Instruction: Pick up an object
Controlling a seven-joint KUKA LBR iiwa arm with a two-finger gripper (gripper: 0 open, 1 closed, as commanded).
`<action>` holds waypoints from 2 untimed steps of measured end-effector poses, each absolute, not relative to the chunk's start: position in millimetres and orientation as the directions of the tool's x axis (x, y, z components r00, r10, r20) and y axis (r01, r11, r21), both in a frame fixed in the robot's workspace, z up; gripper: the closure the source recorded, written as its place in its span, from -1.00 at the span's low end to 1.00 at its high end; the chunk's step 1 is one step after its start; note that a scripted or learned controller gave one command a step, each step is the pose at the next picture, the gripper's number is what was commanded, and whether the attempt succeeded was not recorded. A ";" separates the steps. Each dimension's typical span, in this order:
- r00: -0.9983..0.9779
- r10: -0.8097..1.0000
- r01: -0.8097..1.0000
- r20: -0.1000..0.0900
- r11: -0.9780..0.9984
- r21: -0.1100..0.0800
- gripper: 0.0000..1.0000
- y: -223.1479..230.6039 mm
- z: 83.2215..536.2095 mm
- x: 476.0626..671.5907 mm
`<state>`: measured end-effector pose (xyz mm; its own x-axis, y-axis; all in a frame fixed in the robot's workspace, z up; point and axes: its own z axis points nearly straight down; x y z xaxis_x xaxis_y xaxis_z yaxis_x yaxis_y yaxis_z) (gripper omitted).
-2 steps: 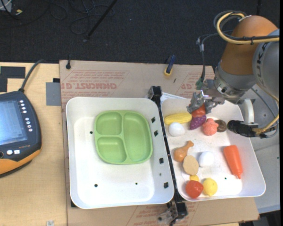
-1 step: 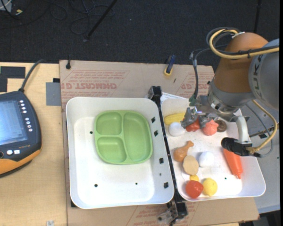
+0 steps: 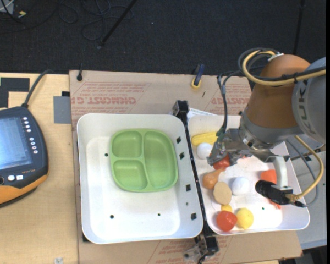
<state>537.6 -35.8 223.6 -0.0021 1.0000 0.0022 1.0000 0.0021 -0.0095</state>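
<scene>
Seemingly the gripper (image 3: 222, 157) touches a red object (image 3: 222, 163); its grasp cannot be told.

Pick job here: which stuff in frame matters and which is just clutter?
Job:
hand
small red item at the hand
right bin with yellow, white, tan, orange and red pieces

Lying about:
green divided plate in left bin
teach pendant
blue-and-yellow clamp
</scene>
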 end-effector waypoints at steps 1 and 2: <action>0.000 1.000 1.000 0.000 0.000 -0.006 1.00 -47.3 221.3 543.3; -0.001 1.000 1.000 0.001 0.001 -0.004 1.00 -36.5 233.3 554.9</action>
<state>554.9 -36.5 233.3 -0.0010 1.0000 0.0006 1.0000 0.0010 -0.0045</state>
